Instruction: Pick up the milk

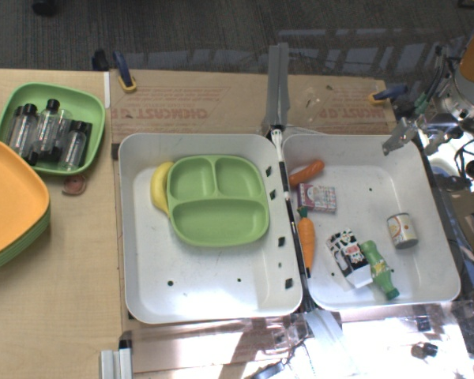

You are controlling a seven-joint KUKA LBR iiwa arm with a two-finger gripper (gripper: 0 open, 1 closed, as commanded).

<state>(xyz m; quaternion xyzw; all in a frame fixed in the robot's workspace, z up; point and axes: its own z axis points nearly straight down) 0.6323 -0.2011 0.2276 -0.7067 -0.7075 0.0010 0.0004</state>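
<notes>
The milk [348, 253] is a small carton with black-and-white cow patches, lying on its side in the front middle of the right bin [434, 212]. A green bottle [378, 268] lies against its right side. My gripper [417, 138] hangs over the right bin's back right corner, well behind and to the right of the milk. It is open, with nothing between its fingers.
The right bin also holds a small can [401, 230], a pink box [319, 199] and two carrots [306, 242], [306, 171] by its left wall. The left bin [134, 235] carries a green divided plate [217, 199] and a yellow piece [159, 186]. Orange plates [12, 208] and a green tray of bottles [51, 128] sit at the far left.
</notes>
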